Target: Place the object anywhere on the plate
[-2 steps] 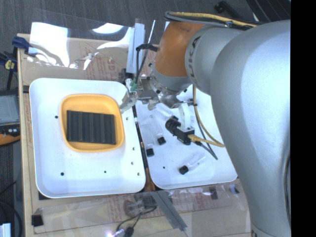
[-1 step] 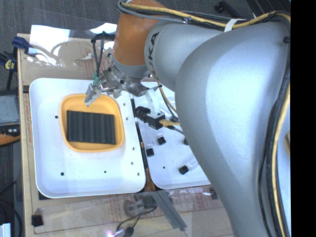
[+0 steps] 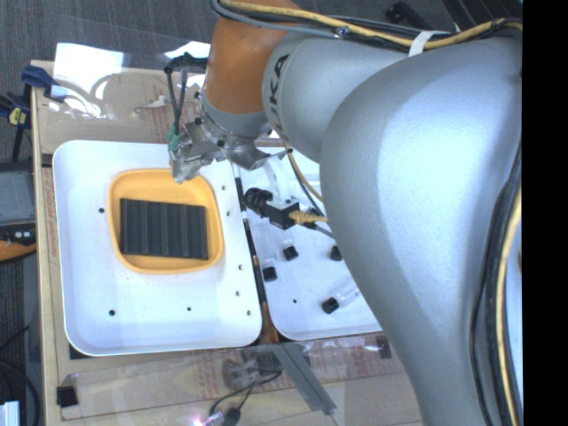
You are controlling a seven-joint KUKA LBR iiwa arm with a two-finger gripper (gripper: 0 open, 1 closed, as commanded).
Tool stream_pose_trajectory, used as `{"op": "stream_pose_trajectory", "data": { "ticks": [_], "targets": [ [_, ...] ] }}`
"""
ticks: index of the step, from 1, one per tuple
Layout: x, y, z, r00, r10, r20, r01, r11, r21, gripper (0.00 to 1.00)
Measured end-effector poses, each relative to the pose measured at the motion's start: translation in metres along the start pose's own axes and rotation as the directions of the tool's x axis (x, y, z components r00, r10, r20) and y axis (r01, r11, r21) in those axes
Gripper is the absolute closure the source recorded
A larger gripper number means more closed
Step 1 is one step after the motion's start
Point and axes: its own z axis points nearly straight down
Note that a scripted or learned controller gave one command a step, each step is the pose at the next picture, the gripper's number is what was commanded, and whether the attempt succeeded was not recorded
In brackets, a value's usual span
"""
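A wooden bench [image 3: 124,389] sits on dark grey carpet, bearing two shallow white bins side by side. The left bin [image 3: 151,318] holds a yellow plate [image 3: 124,189] with rounded corners, set toward the bin's twelve o'clock side. On the plate lies a dark ribbed rectangular object [image 3: 165,229], flat and square to the rim, covering most of its middle. The grey arm [image 3: 417,193], orange band above the wrist, reaches in from three o'clock. Its gripper [image 3: 185,169] hangs over the plate's rim at about one o'clock from the ribbed object, just beside it; I cannot tell how it is set. The right bin [image 3: 306,318] shows small black pieces scattered about.
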Motion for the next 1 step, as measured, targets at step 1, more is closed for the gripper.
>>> {"op": "stream_pose_trajectory", "data": {
  "ticks": [1],
  "targets": [
    [0.0002, 0.0, 0.0001, 1.0, -0.001, 0.0, 0.001, 1.0, 0.0, 0.0]
  ]
}}
